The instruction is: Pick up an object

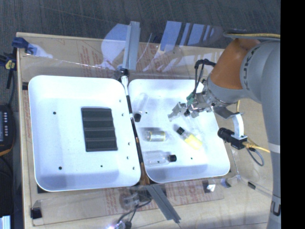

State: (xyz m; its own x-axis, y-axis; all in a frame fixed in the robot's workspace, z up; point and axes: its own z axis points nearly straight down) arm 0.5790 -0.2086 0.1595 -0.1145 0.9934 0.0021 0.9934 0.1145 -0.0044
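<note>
The claw (183, 109) hovers just above the yellow-bodied marker (189, 136) in the right bin (217, 168); I cannot tell its state. Approach step, I judge; next, descend and grip

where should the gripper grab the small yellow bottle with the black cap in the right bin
Across the yellow body, coming straight down from above. The bottle lies flat on the floor of the right bin, slanted with its black cap toward the upper left, so the fingers should close across its short width, not along its length.
</note>
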